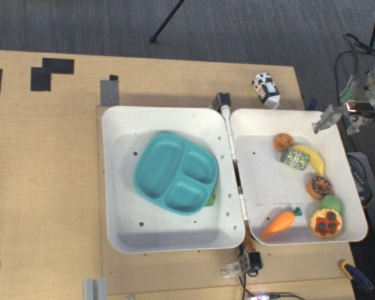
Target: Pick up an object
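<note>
Camera view crops the arm [369,102]; jaws [328,119] perhaps empty, state unclear, beside the right bin [262,186].

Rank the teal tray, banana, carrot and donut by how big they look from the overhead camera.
1. Teal tray, by far the largest.
2. Banana and carrot: look alike, too close to rank.
3. Donut, smallest.
</note>
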